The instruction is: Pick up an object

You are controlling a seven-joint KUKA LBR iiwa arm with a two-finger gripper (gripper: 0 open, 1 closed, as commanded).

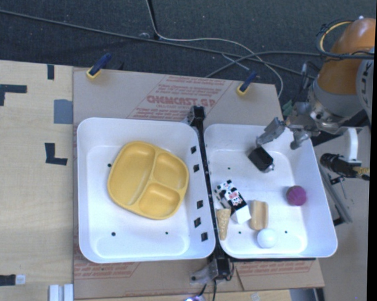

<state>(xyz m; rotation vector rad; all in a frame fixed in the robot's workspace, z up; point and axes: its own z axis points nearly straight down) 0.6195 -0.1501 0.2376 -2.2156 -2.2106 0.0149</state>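
While nothing is sitting between the fingers yet, the step in hand is looking like approach-and-descend, so target choice is what matters. Working across the frame: the left bin is holding only a yellow tray at centre-left, flat and wide, a poor fit for a two-finger pinch, so I'd be skipping it. The right bin is carrying the small stuff. Along its lower left a black-and-white toy is lying just above a cone, with a tan block just beside them; that cluster is sitting too tight for clean finger clearance. A white ball is resting near the bin's lower edge and a purple ball is sitting alone at centre-right, well apart from the rest. A black block is lying in the upper part of the bin. The gripper is hovering at upper right with fingers spread, the near fingertip just above that block. Best bet: be straddling the black block squarely, dropping straight down, closing only once both fingers are flanking it.
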